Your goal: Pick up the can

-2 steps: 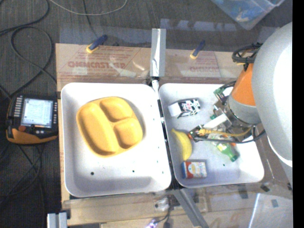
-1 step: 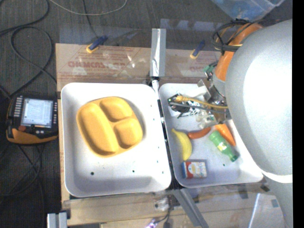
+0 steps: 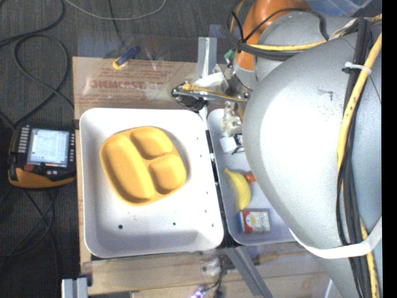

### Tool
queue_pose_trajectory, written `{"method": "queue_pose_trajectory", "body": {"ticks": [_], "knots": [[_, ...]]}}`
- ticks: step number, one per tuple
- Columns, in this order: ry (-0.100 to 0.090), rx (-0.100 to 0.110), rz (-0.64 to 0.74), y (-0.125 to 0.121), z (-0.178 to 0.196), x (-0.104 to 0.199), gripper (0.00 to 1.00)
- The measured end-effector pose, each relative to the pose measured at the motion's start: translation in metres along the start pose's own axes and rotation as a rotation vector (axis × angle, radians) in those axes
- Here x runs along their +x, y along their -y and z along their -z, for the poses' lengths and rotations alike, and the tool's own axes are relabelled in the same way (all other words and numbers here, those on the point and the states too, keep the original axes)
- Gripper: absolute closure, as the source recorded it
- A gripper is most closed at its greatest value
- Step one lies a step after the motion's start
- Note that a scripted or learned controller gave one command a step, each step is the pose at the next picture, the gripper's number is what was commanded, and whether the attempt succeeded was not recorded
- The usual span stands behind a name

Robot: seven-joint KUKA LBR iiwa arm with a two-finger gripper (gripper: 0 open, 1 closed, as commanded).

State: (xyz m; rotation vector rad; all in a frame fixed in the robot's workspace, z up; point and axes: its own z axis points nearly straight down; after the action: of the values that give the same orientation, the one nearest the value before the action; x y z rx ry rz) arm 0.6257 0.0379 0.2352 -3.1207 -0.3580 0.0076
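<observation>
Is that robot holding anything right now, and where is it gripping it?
It cannot be told. The arm covers most of the right bin, hiding any hold; a banana and small carton lie loose there.

I see two bins side by side — a tray (image 3: 144, 164) lies in the left bin (image 3: 99, 228); in the right bin (image 3: 232, 231), a banana (image 3: 239, 188) sits just behind a small carton (image 3: 254, 221) — the arm (image 3: 310, 148) overhangs it.

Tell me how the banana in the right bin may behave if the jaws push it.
The banana is curved, so it would probably pivot or spin rather than slide straight. It lies close to the small carton and could nudge it. Its smooth yellow skin suggests that it may slip on the white bin.
</observation>
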Motion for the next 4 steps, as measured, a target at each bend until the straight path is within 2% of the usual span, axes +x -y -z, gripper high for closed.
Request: {"method": "queue_pose_trajectory", "body": {"ticks": [1,2,3,4], "knots": [[0.001,-0.001,-0.028,0.059,-0.036,-0.002,1.00],[0.001,-0.005,-0.012,-0.031,0.040,-0.050,1.00],[0.002,-0.001,-0.003,0.014,-0.022,-0.002,1.00],[0.003,-0.003,-0.029,-0.093,0.025,-0.089,1.00]]}}
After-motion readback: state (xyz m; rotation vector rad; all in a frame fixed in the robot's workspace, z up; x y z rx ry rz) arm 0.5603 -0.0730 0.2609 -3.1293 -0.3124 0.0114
